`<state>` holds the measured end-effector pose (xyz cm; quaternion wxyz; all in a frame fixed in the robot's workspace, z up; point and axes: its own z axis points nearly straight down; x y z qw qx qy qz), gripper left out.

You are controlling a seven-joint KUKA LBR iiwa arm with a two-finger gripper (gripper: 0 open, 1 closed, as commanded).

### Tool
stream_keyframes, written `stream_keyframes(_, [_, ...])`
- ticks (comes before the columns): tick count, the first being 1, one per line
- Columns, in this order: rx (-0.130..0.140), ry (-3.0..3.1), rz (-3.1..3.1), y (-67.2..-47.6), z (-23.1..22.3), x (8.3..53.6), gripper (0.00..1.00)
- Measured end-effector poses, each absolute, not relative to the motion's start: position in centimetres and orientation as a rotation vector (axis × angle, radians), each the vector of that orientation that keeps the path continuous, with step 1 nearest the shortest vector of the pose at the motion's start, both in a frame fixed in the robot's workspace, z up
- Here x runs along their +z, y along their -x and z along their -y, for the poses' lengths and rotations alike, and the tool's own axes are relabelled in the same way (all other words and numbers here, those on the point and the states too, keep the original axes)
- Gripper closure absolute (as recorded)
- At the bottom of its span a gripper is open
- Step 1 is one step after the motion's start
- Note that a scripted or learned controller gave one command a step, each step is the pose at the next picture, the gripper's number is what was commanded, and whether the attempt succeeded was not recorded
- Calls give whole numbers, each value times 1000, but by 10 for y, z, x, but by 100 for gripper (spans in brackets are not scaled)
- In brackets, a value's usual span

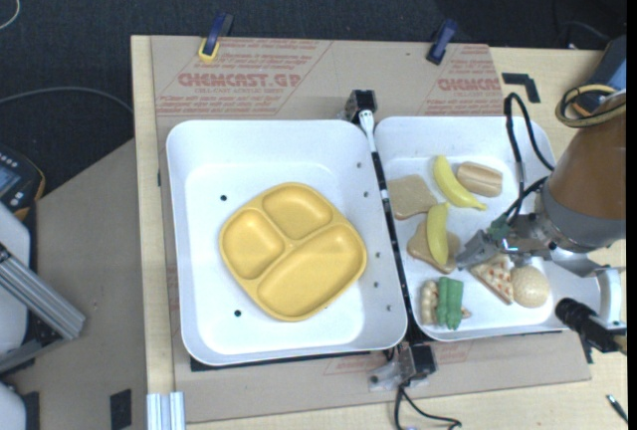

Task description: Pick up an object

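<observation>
Gripper (pixel 495 246) low in the right bin (pixel 403 134), fingers seemingly spread, though the view is poor; nothing seen between them. Pizza slice (pixel 495 276) just beside it, yellow banana (pixel 437 233) to its left. Yellow divided plate (pixel 292 249) lies in the left bin (pixel 189 149).

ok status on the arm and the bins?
Gripper low in right bin, among toy food. Pizza slice right beside it. Yellow plate in left bin.
</observation>
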<state>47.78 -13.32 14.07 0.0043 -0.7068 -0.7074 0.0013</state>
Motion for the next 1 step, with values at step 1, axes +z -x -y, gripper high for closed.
stream_keyframes(1, [0,2239,2223,-480,224,226,0])
